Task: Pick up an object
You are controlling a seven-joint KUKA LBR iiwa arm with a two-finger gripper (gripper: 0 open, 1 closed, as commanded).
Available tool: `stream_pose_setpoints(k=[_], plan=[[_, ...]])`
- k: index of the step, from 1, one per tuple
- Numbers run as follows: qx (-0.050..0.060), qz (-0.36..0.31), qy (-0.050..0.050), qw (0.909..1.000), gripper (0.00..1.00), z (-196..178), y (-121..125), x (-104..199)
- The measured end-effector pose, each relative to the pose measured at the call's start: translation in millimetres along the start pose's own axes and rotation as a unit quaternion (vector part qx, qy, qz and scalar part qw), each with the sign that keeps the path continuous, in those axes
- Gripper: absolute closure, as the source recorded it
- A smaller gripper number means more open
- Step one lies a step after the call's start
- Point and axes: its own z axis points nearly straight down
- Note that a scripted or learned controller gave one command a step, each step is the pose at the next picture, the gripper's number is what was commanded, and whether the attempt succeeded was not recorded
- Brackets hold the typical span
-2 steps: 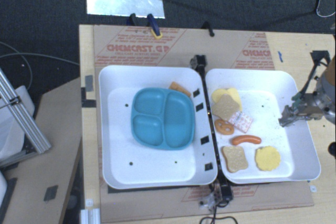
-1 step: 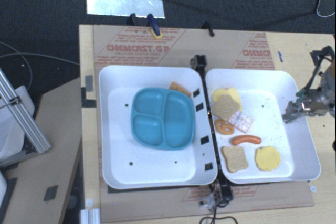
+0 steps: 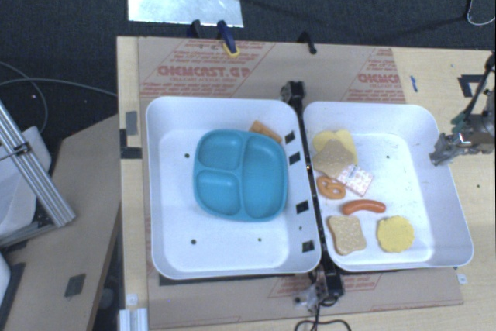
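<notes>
The right bin (image 3: 422,167) holds several toy foods: a yellow cheese wedge (image 3: 341,140), a tan bread piece (image 3: 333,159), an orange pretzel (image 3: 331,187), a pink-and-white wafer (image 3: 358,180), a red sausage (image 3: 363,207), a toast slice (image 3: 346,234) and a yellow round biscuit (image 3: 395,233). My gripper (image 3: 448,150) hangs at the right rim of this bin, to the right of all the foods and apart from them. Nothing shows in its grasp.
The left bin (image 3: 167,167) carries a blue divided plate (image 3: 240,174) with an orange cracker (image 3: 265,131) peeking out behind it. A black divider with clips (image 3: 304,167) runs between the bins. A blue clamp (image 3: 226,39) sits at the bench's far edge.
</notes>
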Motion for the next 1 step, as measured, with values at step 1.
stream_pose_setpoints(k=[1], plan=[[-0.001,-0.003,0.001,1.0,1.0,-35.3,-37.9,36.0]])
